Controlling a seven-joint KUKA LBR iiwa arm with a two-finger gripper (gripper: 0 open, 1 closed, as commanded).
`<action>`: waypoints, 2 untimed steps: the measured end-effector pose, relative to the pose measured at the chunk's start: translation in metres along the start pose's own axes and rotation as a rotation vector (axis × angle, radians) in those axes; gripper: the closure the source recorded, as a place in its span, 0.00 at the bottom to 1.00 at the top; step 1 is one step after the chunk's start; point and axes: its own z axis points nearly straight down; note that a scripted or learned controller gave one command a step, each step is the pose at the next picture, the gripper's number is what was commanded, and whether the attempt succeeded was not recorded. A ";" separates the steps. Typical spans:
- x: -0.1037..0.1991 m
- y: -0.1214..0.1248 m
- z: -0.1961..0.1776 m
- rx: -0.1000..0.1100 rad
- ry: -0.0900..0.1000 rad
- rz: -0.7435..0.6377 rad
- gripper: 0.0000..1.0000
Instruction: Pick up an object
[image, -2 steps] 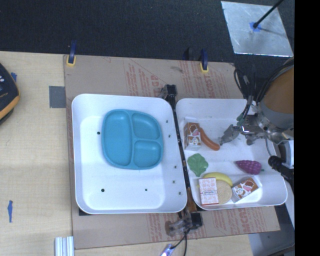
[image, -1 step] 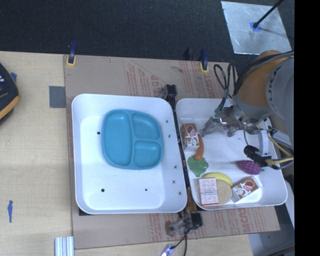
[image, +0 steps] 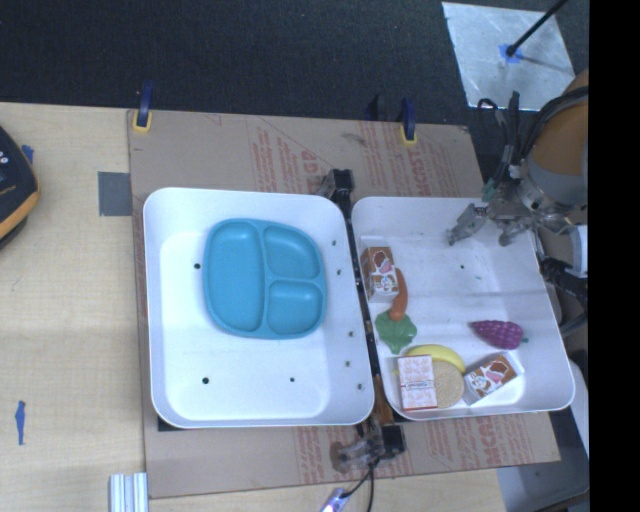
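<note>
Object to pick: grape bunch (image: 497, 333), purple toy, lower right of the frame, lying free in the right bin (image: 450, 290); probably light, stiff, knobbly; best pinched across its narrow middle.
Left bin (image: 180, 390): holds a blue divided plate (image: 265, 278).
Tool (image: 490, 222): upper right, fingers spread apart, holding nothing, well apart from the grapes.
Nearby toys: banana (image: 436, 354), carrot (image: 398, 300).
</note>
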 end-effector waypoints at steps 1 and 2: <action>0.000 0.000 -0.019 0.000 0.000 -0.001 0.00; -0.001 0.000 -0.030 0.000 -0.001 -0.004 1.00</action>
